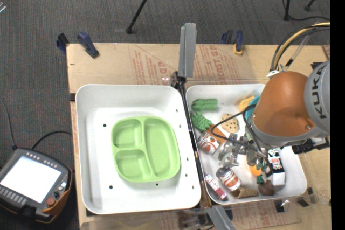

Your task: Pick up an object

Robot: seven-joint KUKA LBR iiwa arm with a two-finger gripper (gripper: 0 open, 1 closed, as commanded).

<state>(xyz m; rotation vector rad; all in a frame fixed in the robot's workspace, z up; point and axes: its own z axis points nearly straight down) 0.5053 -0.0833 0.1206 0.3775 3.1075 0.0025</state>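
Note:
The right bin (245, 88) holds several small toys. At its left are a green toy (205, 105), a cookie (231, 125) and a brown soda can (207, 143). Near the front lie a second can (229, 178), a red bar (214, 186) and an ice cream cone (248, 192). A small carton (276, 162) stands at the right. My gripper (233, 152) hangs low over the middle of this bin, between the two cans, below the orange wrist band (283, 107). The arm hides the toys under it.
The left bin (91, 116) holds a light green divided plate (145, 148). A metal post (187, 54) stands behind the wall between the bins. Clamps sit on the cardboard bench top at the back. A teach pendant (29, 180) lies on the floor at the left.

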